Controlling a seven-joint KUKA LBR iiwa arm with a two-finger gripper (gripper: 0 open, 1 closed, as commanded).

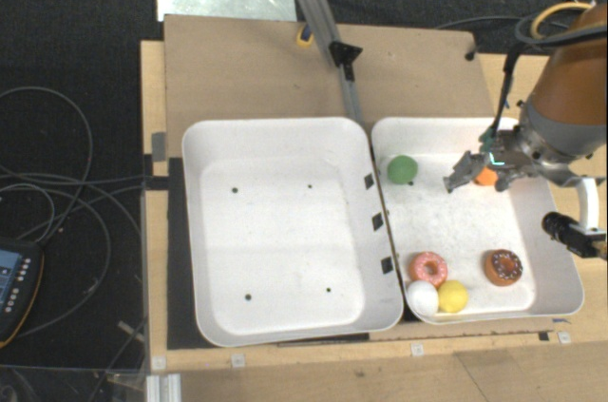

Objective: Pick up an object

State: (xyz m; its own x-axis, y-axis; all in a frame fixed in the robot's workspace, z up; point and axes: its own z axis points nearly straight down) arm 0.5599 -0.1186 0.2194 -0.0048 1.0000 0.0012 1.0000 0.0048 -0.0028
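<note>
I am watching the gripper point(478, 174) hanging over the right bin point(560, 296), with an orange object point(487, 178) showing just beside its fingers; whether they are clamped on it I cannot tell. If the pinch is landing off-centre, I am expecting the piece to squirt out toward the green ball point(402, 168) on the far side from the arm.

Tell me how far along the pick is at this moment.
Early stage. Done: the gripper is over the right bin, at an orange object partly hidden behind it. In hand: nothing visibly between the fingers. Left: grasp and lift. The green ball, pink donut, brown donut, white ball and yellow ball lie untouched.
</note>
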